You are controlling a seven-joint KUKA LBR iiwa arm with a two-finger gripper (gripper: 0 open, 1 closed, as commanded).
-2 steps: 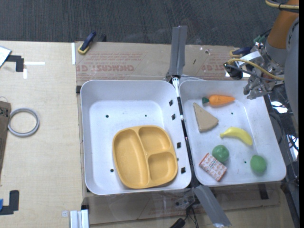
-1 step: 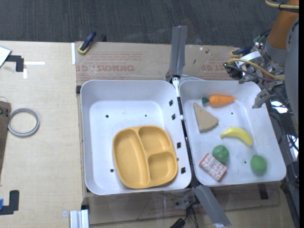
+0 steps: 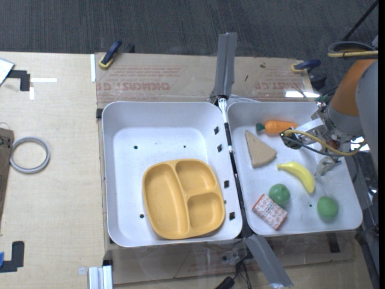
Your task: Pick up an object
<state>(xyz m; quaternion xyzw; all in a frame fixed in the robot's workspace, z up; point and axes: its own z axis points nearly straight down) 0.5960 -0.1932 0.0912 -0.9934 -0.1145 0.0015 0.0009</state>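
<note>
The right bin (image 3: 355,188) holds an orange carrot (image 3: 278,126), a tan wedge (image 3: 258,151), a yellow banana (image 3: 299,174), a red packet (image 3: 269,211) and two green round fruits (image 3: 279,193) (image 3: 327,208). My gripper (image 3: 326,165) hangs over the right side of this bin, just right of the banana and above the far-right green fruit. Cables loop across its wrist toward the carrot. Nothing is visibly held in it.
A yellow divided plate (image 3: 182,197) lies in the left bin (image 3: 162,138). A tape roll (image 3: 28,154) sits on the bench at far left. Blue clamps (image 3: 110,53) hold the cardboard behind the bins. A grey divider bar (image 3: 225,65) stands between the bins.
</note>
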